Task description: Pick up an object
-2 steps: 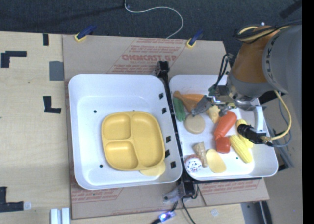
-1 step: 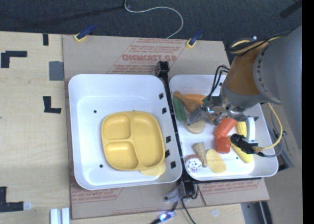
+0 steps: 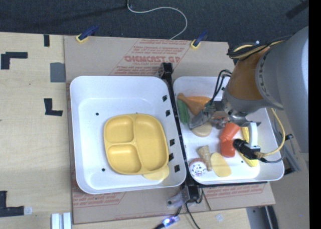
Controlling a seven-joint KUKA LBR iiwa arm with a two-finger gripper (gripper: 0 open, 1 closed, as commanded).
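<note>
The fingers point(image 3: 199, 119) of the grey arm are low in the right white bin point(image 3: 266, 175). They point toward the left wall of that bin. I cannot tell if they are apart or together, and I see nothing held between them.

Their tips are just above a round tan piece point(image 3: 202, 131), which lies near the middle of the bin. A green thing point(image 3: 184, 113) lies just left of the tips, along the bin wall. An orange wedge-shaped thing point(image 3: 198, 101) lies behind them, next to the green one. A red block point(image 3: 229, 138) lies to the right of the round tan piece.

Nearer the front of the bin are a small tan cone shape point(image 3: 204, 153), a pale yellow oval point(image 3: 220, 165) and a little white ball with dots point(image 3: 197, 169). They lie close together.

The left white bin point(image 3: 83, 97) holds a yellow plastic plate with three parts point(image 3: 135, 142). A pale yellow flat thing point(image 3: 156, 175) peeks out from under the plate's front edge. Both bins sit on a brown cardboard sheet point(image 3: 145, 57) on the desk point(image 3: 25, 122).
</note>
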